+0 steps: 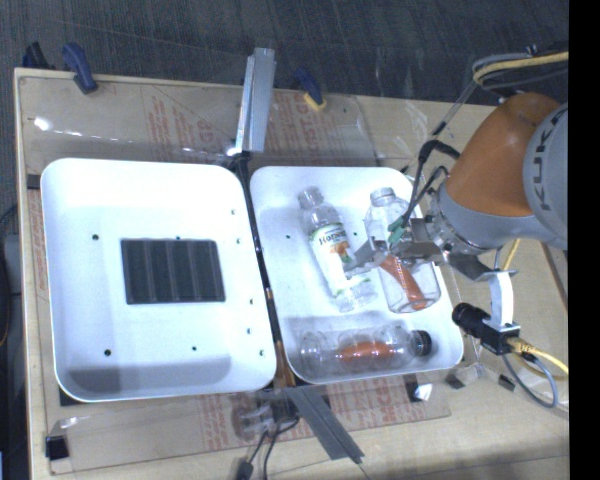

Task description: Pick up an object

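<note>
2 shallow white bins sit side by side on a pale wooden bench that bears faint red printing, with dark carpet beyond its far edge. Blue clamps grip that far edge, and a grey metal bar stands upright behind the seam between the bins. Loose cables trail over the bench at the right.

At the left, the left bin holds 1 dark ribbed panel lying flat near its middle.

Beside it, the right bin holds 4 clear plastic bottles. 1 bottle with a white label lies lengthwise near the middle, cap toward the far wall. 1 small bottle lies just to its right, near the far corner. 1 bottle with orange contents lies against the right wall. 1 more bottle with orange inside and a dark cap lies along the near wall, pointing sideways.

From the right, the arm reaches in, orange band showing, and the gripper hangs low over the right bin between the labelled bottle and the orange-filled one. How far its jaws are parted cannot be told, nor whether anything is caught in them.
</note>
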`<state>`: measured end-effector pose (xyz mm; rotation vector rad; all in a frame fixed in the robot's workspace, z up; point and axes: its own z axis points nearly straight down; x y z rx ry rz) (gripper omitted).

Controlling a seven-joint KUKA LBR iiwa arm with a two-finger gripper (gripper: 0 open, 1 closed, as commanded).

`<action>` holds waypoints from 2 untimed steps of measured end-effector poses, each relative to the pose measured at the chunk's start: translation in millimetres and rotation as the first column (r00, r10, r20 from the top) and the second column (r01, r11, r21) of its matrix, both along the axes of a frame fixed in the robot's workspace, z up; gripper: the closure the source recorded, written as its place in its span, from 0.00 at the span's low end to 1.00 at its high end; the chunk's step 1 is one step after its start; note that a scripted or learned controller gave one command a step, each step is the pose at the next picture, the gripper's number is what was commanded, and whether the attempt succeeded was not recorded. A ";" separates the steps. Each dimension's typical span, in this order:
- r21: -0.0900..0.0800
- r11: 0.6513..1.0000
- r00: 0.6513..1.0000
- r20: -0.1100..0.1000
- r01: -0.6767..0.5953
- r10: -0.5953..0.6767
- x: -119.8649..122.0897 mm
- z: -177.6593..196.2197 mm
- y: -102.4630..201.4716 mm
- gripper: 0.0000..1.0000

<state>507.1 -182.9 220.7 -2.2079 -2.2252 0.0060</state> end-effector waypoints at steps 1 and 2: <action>-0.001 0.991 0.991 0.002 -0.134 0.134 45.9 -59.6 -26.4 0.00; -0.001 0.955 0.955 0.007 -0.298 0.298 81.3 -117.0 1.2 0.00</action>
